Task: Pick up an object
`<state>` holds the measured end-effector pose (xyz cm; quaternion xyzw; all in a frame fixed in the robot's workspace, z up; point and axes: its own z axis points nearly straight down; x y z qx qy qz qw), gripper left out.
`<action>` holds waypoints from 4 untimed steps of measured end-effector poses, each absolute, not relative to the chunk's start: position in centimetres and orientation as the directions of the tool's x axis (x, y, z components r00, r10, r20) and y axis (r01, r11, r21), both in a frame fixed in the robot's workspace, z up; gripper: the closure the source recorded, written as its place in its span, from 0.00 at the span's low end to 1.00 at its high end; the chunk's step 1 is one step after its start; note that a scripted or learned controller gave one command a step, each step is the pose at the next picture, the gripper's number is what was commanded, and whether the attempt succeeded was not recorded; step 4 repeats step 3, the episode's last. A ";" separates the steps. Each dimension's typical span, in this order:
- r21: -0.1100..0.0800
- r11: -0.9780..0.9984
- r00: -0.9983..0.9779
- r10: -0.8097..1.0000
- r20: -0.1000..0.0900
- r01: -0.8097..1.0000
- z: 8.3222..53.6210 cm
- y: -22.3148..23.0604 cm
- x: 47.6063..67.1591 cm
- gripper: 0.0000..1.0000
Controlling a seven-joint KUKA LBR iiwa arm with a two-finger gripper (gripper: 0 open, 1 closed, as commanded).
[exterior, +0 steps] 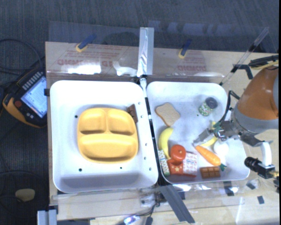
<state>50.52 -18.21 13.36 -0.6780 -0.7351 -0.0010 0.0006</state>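
Jaws spread wide in right bin [187,90] — just above carrot [209,155], gripping nothing

Dark grey carpet [131,8] covers the floor around a pale wooden bench [61,53], which has clear plastic sheeting [98,46] clipped along its far edge. To the left, black cables [4,139] trail across the carpet beside an orange-edged handheld pendant [30,100] with a lit screen.

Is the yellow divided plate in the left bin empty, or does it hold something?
Empty. The yellow plate shows three bare compartments; the small brown piece lies just beyond its rim.
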 end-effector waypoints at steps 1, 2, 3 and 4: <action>0.006 0.010 -0.010 1.000 0.019 1.000 8.9 -20.8 57.0 0.00; 0.008 0.009 -0.009 1.000 0.008 1.000 9.5 -21.2 57.0 1.00; -0.005 -0.003 0.003 1.000 -0.001 1.000 20.0 -17.3 59.3 1.00; -0.005 -0.003 0.003 1.000 -0.001 1.000 20.0 -17.3 59.3 1.00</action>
